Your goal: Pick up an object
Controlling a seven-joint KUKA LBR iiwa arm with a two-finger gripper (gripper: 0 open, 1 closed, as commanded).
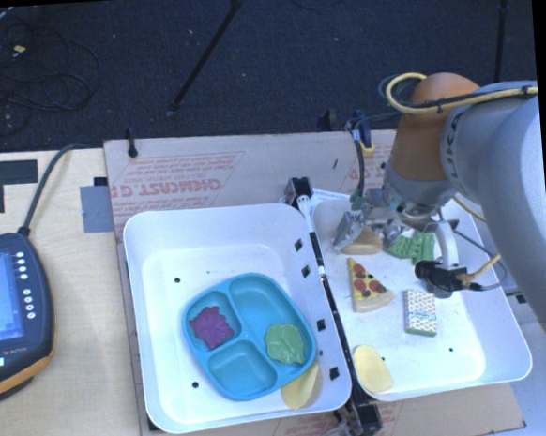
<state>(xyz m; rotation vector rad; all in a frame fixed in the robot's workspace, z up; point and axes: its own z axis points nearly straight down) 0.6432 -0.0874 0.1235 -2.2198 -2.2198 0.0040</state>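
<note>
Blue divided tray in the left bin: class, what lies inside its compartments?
The blue tray holds a purple piece in one compartment and a green piece in another. Whatever lies beneath those pieces is covered.

Even, fairly bright light falls from overhead on the two shallow white plastic bins, whose floors come close to washing out. Shadows around the blue three-part plastic tray in the left bin are soft and short. Above the bins, the dark carpeted floor is dim and grainy. The picture is slightly soft throughout; right of the bins, the large grey arm looks blurred, perhaps out of focus.
</note>
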